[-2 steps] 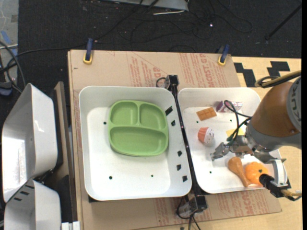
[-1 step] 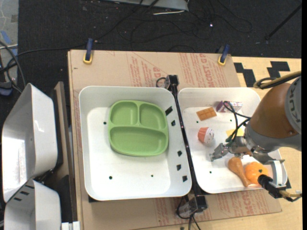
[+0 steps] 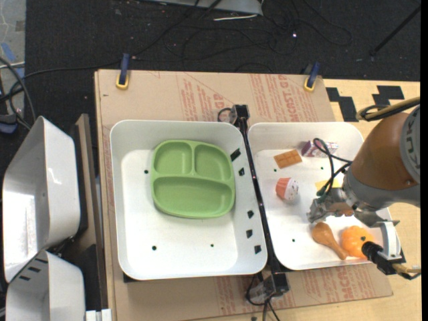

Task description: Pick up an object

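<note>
The left bin (image 3: 127, 199) is a shallow white tray with rounded corners and a smooth, matte floor dotted with small dark marks; on it, toward the far half, lies a pale green plastic plate (image 3: 193, 179), squarish with soft corners and moulded into three compartments, two small ones at the far side and one long one at the near side, all of them bare. The right bin (image 3: 281, 253) is of the same white make and touches the left one along a dark seam. Near its far edge lie a flat tan cracker-like piece (image 3: 287, 158) and, just beside it toward the far right corner, a small purple wrapped item (image 3: 309, 148); nearer the middle sits a small pink and white cup-shaped object (image 3: 287, 188), lying on its side. At the near right corner rest a tan pear-shaped toy (image 3: 326, 235) and a glossy orange rounded toy (image 3: 352, 239), touching or nearly so. The gripper (image 3: 326, 209), grey metal below the arm's broad orange band, is low over the right bin just above the tan toy; whether it is released or clenched cannot be told. Both bins stand on a brown cardboard sheet (image 3: 180, 95) with red print.
</note>
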Controlling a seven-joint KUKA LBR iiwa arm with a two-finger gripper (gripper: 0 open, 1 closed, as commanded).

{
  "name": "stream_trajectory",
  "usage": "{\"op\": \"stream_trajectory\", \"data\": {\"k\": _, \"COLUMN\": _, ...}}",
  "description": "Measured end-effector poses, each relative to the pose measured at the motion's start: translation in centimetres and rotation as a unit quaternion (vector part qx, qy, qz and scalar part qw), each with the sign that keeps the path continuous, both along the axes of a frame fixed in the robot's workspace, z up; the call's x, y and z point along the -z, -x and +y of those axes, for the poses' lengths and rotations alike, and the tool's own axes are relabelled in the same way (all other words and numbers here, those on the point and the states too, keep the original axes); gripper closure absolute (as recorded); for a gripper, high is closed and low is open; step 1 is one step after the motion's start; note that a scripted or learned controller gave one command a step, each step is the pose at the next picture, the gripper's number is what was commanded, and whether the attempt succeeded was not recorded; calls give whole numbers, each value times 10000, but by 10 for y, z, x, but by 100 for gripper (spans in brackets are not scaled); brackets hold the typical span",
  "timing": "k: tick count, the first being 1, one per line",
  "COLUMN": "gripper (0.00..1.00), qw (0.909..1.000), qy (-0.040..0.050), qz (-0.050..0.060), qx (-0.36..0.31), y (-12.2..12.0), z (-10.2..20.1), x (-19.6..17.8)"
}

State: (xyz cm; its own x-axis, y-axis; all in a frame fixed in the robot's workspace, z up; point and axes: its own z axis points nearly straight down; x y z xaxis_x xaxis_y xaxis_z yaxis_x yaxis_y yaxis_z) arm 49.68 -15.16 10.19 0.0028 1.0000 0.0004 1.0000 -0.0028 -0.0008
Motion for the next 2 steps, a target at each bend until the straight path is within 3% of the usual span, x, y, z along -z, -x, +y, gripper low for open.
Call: {"op": "stream_trajectory", "data": {"k": 2, "gripper": 100, "qw": 10000, "qy": 14, "qz": -31, "qx": -28, "y": -4, "z": -1, "x": -108}}
